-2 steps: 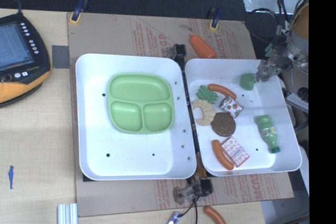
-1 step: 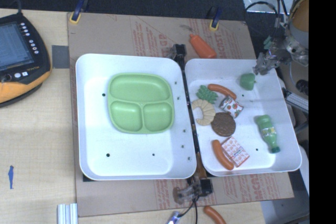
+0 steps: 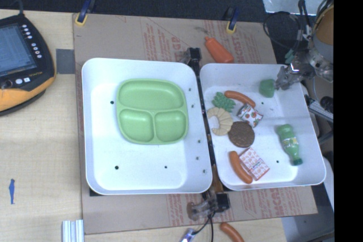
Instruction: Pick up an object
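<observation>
The right bin (image 3: 317, 178) is serving as the reference here. The gripper (image 3: 282, 79) is sitting at that bin's far right corner, low over the rim, with the arm (image 3: 317, 37) coming in from beyond the bin's right edge; whether its fingers are spread or closed is too small and blurred to tell, and nothing is showing between them. A small green block (image 3: 267, 88) is lying just inside the bin's far edge, right beside the gripper tip, contact unclear. Toward the bin's centre, a sausage (image 3: 240, 98) is lying at a slant, with a leafy green piece (image 3: 223, 102) next to it on the bin's left side. Below those, a pale ring-shaped biscuit (image 3: 219, 119) is sitting near the bin's left wall, touching a round brown cookie (image 3: 241, 134); a small red-and-white packet (image 3: 250, 116) is resting just above the cookie. A green bottle (image 3: 289, 144) is lying on its side near the bin's right wall, well apart from the cluster. At the bin's near edge, a second sausage (image 3: 239, 168) is lying beside a red patterned packet (image 3: 254, 164), touching it. Left of the right bin, the left bin (image 3: 102, 173) is holding a green divided plate (image 3: 152, 111). An orange carrot-like piece (image 3: 218, 50) is lying on the cardboard just beyond the right bin's far left corner.
</observation>
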Controlling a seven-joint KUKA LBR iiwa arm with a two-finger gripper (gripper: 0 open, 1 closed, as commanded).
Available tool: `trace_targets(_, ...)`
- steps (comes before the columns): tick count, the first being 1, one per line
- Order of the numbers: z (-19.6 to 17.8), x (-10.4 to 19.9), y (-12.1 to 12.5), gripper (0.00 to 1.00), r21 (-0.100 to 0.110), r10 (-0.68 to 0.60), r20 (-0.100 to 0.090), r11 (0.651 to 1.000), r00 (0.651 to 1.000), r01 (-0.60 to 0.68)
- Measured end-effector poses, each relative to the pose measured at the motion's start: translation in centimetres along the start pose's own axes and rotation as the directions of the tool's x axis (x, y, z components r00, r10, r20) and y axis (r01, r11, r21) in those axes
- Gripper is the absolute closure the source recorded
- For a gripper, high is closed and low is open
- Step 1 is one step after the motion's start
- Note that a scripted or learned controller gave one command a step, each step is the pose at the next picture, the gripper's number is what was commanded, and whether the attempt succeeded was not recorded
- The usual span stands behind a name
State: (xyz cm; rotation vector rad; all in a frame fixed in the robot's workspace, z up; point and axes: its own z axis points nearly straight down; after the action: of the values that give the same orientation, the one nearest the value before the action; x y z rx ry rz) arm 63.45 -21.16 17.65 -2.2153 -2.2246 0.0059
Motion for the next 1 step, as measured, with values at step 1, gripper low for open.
trace_targets(1,-0.01,-0.03,2.19,0.00,-0.003,0.000,-0.001,1.000,1.000,0.000)
